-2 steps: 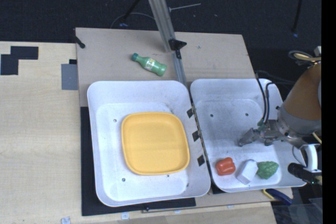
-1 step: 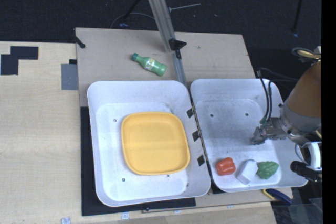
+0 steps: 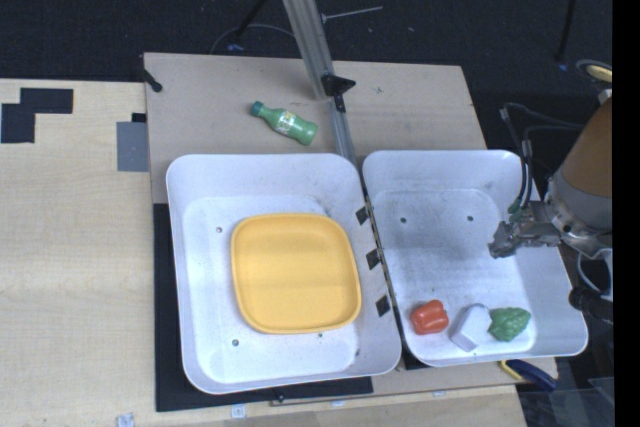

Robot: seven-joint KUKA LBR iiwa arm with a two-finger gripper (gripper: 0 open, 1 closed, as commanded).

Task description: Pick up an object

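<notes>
Hand (image 3: 503, 245) hovers over the right bin (image 3: 440, 175), grip unclear; it should descend squarely onto the red pepper (image 3: 430, 317).

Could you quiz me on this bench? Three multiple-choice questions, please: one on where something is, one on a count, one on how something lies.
1. Where is the yellow plate? A left bin B right bin C bare bench
2. How many small things lie in the right bin? A one B three C five
3. The green bottle is A upright B on its side C inside a bin

Answers: 1 A, it sits in the left bin. 2 B, a red, a grey and a green piece. 3 B, it lies flat on the board behind the bins.
</notes>
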